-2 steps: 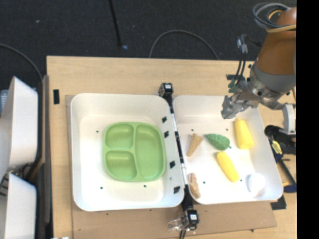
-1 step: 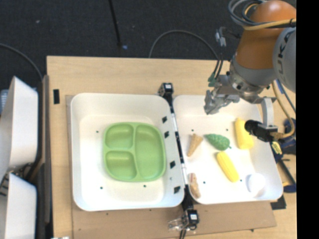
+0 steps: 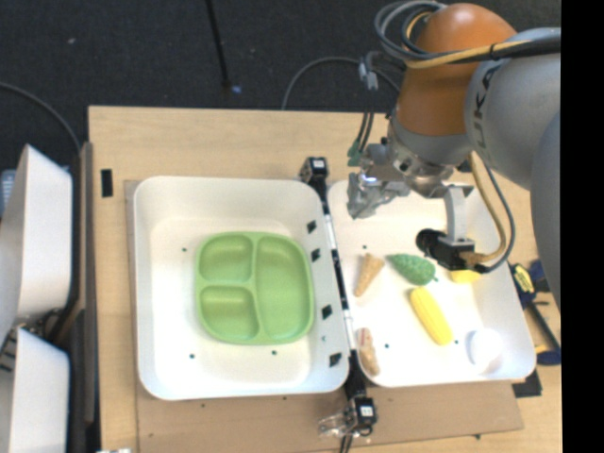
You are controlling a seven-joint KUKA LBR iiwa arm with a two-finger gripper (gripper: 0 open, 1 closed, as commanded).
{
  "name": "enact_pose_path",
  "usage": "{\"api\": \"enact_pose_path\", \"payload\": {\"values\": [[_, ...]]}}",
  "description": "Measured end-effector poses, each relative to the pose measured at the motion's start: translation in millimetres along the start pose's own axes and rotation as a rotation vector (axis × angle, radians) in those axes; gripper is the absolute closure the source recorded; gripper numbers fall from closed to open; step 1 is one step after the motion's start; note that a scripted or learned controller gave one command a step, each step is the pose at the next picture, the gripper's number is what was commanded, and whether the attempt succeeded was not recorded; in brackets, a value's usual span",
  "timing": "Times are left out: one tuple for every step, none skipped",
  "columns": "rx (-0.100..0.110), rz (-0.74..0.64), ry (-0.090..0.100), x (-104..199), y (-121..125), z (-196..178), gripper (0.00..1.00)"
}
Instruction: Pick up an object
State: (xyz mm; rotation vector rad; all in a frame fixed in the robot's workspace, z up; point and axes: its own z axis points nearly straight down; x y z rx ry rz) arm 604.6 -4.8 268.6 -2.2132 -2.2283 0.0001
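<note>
Left bin (image 3: 160,347): your divided green plate (image 3: 255,286), centred. Right bin (image 3: 500,371): yellow corn (image 3: 430,315), green leaf (image 3: 411,267), cone (image 3: 367,274), likely scattered for picking. Gripper (image 3: 366,196) hovers above the far corner; jaw state you cannot tell; nothing visibly held.

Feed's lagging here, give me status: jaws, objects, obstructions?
Gripper hovers over right bin, far corner; jaws unreadable. Nothing held. Yellow corn, green leaf, cone lie apart, unobstructed.
</note>
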Motion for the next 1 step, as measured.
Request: {"api": "enact_pose_path", "payload": {"values": [[-0.002,0.001,-0.001,49.1,15.2,16.1,1.0]]}}
